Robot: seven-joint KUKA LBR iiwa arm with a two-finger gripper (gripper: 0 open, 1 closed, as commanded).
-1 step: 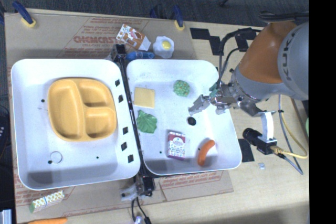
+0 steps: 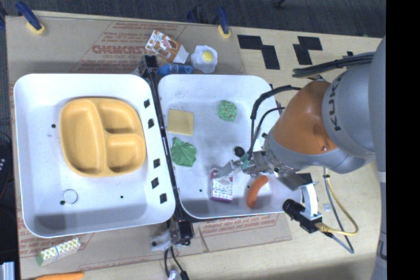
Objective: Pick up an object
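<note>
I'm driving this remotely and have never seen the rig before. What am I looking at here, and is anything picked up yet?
One camera looks down at a slant on two white bins. The grey and orange arm reaches in from the right. Its gripper hangs low over the right bin, near a small printed packet and an orange carrot-like piece. That bin also holds a yellow square and two green items. The left bin holds a yellow divided tray. I cannot see anything gripped.
</note>
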